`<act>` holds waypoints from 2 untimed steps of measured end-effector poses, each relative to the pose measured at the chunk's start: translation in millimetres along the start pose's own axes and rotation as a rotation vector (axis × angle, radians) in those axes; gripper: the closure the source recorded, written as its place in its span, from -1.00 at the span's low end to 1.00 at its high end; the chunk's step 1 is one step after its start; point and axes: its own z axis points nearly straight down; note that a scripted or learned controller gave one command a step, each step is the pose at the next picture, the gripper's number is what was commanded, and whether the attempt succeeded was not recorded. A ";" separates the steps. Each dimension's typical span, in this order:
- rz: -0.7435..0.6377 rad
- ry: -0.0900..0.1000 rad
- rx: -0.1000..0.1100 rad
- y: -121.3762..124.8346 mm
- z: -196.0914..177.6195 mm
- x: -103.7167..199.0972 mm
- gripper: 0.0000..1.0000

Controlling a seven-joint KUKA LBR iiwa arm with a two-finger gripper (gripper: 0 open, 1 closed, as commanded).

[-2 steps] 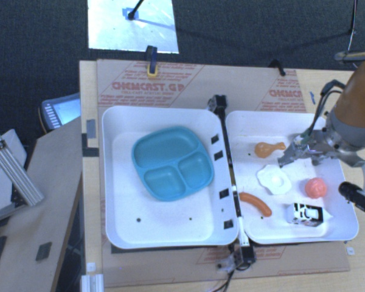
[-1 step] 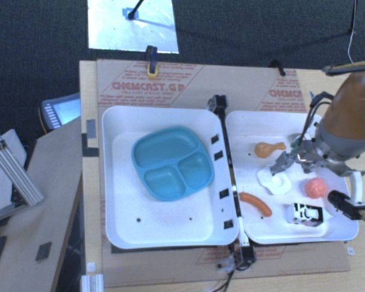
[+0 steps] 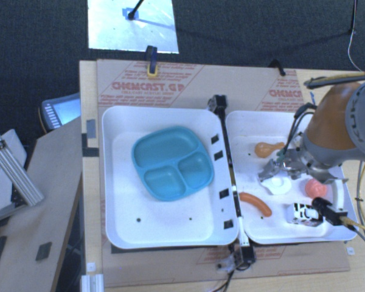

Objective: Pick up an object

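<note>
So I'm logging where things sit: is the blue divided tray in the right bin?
No, the blue divided tray lies in the left bin, while the right bin holds the small items.

Even bright light, slightly soft, cool-tinted

Left of the black divider (image 3: 226,163), the white left bin (image 3: 118,224) holds a teal sectioned tray (image 3: 172,162). Right of the divider, the white right bin (image 3: 243,132) holds an orange sausage (image 3: 256,203), a tan-orange drumstick shape (image 3: 266,149), a white disc (image 3: 278,185), a pink ball (image 3: 316,188) and a black-and-white patterned block (image 3: 305,213). The arm (image 3: 337,126) is grey with an orange band.
</note>
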 end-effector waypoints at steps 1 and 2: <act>0.003 -0.001 -0.003 0.5 15.9 0.4 -1.00; 0.003 -0.002 -0.005 1.3 4.7 0.1 1.00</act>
